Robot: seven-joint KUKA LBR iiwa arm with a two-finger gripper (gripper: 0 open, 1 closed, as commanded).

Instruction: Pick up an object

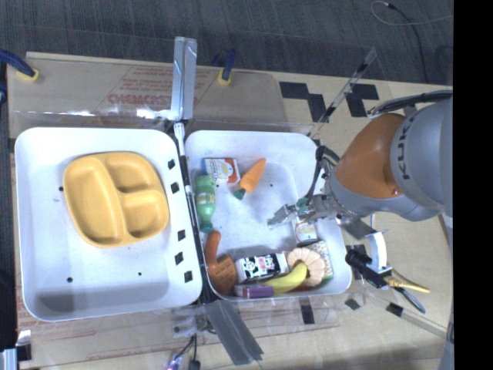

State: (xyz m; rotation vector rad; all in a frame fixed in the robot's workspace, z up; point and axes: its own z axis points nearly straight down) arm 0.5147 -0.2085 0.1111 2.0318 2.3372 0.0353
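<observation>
A pale wooden tabletop [254, 91] stands on dark carpet and carries two shallow white bins side by side. In the right white bin [231, 141] the claw [296, 213] is down low near the bin's right wall, at the end of the grey arm with its orange band [368, 166]. Whether its fingers are apart or together cannot be told, since the metal parts blur into one another. Just below it, touching or almost touching, lies a small jar-like item with a pale label [306, 232]; nothing can be seen clamped between the fingers.

Along the bin's lower wall lie a yellow toy banana [288, 280], a purple stick-shaped piece [253, 290] just under it, a black-and-white cow-patterned carton [260, 266], and a round pinkish toy [314, 263] at the right end. At the lower left corner sit a brown chunk [222, 273] and an orange-red sausage shape [212, 247] above it. Higher along the left wall lies a green plastic bottle [205, 200], with a small white and red carton [220, 169] above it and an orange toy carrot [250, 177] tilted beside that.

The left white bin [31, 284] holds a yellow three-compartment tray [115, 198], well apart from the claw.
</observation>
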